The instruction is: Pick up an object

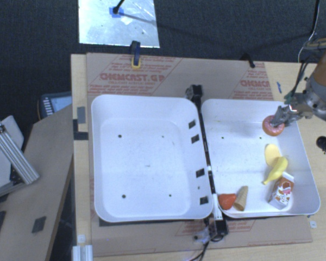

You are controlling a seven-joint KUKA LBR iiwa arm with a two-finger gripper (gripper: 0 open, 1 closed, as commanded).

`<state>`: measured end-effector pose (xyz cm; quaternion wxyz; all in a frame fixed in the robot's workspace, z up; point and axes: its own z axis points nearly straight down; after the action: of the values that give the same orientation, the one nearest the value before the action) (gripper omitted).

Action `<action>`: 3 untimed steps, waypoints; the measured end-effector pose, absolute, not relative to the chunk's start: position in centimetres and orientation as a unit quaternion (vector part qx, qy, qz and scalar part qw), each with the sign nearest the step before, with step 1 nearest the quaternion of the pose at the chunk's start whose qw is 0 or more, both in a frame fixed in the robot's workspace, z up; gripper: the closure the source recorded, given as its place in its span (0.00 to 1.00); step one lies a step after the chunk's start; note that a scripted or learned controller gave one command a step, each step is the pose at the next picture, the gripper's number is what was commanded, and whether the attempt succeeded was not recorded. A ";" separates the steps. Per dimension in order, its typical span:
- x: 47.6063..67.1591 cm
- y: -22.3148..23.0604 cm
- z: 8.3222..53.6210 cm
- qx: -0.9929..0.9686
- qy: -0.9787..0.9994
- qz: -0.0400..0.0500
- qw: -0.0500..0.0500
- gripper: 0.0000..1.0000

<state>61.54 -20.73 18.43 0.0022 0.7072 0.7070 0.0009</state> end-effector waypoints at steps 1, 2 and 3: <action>61.5 -20.7 20.0 0.707 0.707 0.001 0.002 1.00; 62.6 -20.8 9.8 0.707 0.708 0.002 0.004 1.00; 64.5 -20.7 15.1 0.705 0.709 0.002 0.003 1.00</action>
<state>64.51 -20.65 15.09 0.0032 0.7054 0.7088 0.0015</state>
